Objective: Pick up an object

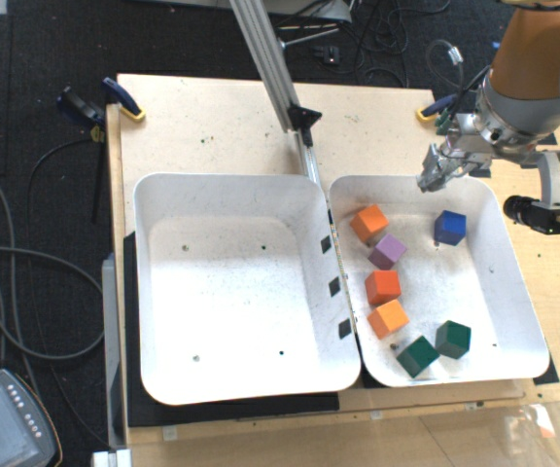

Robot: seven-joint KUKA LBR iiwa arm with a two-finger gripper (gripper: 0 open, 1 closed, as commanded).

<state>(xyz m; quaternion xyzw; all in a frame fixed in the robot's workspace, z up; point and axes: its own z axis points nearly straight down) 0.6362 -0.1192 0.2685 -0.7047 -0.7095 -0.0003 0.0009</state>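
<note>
Right bin (513, 290) holds a blue cube (449, 227) just below the gripper (436, 178).

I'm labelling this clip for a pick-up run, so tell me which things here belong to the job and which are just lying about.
Belong to the job:
end effector
blue cube
orange cube
purple cube
red-orange cube
lower orange cube
two green cubes
right bin

Just lying about:
left bin
clamps
metal pole
cables
</note>
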